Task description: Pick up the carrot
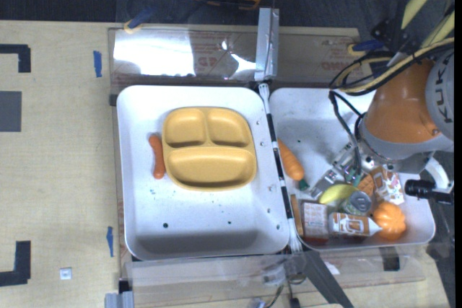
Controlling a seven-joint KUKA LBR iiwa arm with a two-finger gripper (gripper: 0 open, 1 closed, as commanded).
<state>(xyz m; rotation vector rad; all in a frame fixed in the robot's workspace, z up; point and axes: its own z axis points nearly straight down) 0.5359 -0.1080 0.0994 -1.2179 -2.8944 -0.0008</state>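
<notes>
1. The gripper hangs low inside the right bin, reaching in from the right under the arm's orange band.
2. Whether the gripper is spread or pressed together cannot be told: its metal parts blend with the clutter beneath, and nothing can be seen pinched in it.
3. The carrot lies to the gripper's left, near it but apart, on the bare floor of the right bin, close to the divider between the two bins. It lies at a slant, its thicker end toward the front of the bin.
4. Just below the gripper lies a yellow banana, touching or nearly touching a round can.
5. In front of the gripper, at the bin's near edge, lies a brown-and-white carton, and to its right sits an orange fruit.
6. A red-and-white packet sits to the gripper's right, beneath the arm.
7. Well to the gripper's left, in the left bin, rests a yellow divided plate with three compartments.
8. A thin orange stick-like item lies just beyond the plate's left edge, farthest from the gripper.
9. Both bins stand on the wooden worktop.
</notes>
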